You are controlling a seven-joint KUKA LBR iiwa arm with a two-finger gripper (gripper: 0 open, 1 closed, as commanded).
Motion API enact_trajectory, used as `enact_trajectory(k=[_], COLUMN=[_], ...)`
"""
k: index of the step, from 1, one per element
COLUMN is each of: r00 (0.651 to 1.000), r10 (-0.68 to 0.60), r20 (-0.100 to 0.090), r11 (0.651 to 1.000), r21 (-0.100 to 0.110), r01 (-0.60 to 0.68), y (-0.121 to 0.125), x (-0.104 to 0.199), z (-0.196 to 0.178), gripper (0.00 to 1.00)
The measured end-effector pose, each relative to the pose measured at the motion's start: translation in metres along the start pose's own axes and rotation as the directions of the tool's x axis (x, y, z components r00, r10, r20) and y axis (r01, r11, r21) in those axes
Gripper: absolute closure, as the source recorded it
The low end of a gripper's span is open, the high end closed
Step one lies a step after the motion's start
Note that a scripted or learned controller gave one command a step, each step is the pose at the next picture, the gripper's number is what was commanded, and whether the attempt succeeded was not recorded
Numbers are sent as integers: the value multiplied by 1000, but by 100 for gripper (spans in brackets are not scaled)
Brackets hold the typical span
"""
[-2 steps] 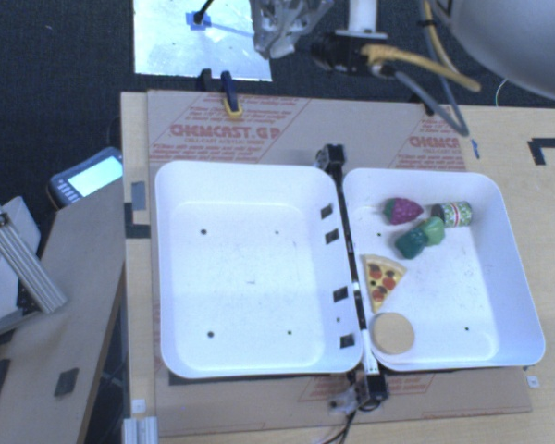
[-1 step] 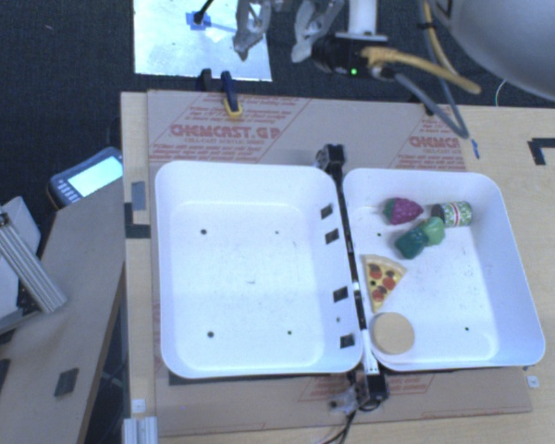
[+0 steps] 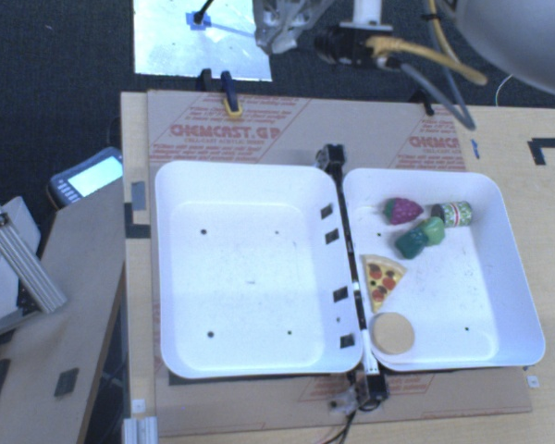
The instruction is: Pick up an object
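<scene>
The right bin [image 3: 513,276] holds several small objects. A magenta fruit-like piece [image 3: 402,211] lies near its far left corner. Beside it are a green piece [image 3: 418,239] and a small can [image 3: 455,214] lying on its side. A pizza slice [image 3: 382,280] and a tan round cookie [image 3: 393,333] lie along the bin's left wall. My gripper [image 3: 282,21] hangs high at the top of the view, beyond the bench's far edge and well away from both bins. Nothing shows in its grasp.
The left bin [image 3: 166,276] adjoins the right one along a black-clipped seam [image 3: 342,248]. A yellow-black clamp [image 3: 229,95] grips the bench's far edge. Yellow and grey cables [image 3: 425,58] trail off the arm. A shiny plate [image 3: 180,26] lies on the floor, and a handheld device [image 3: 88,178] rests at left.
</scene>
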State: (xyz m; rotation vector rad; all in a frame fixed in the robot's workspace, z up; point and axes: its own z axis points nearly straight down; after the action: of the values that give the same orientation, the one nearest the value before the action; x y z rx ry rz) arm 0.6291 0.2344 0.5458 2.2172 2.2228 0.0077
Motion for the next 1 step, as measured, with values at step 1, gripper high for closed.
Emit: enact_trajectory(k=[1], r00=[1000], r10=[0], r20=[0], r11=[1000], r21=[1], r01=[0], y=[0], x=[0], z=[0], gripper=[0])
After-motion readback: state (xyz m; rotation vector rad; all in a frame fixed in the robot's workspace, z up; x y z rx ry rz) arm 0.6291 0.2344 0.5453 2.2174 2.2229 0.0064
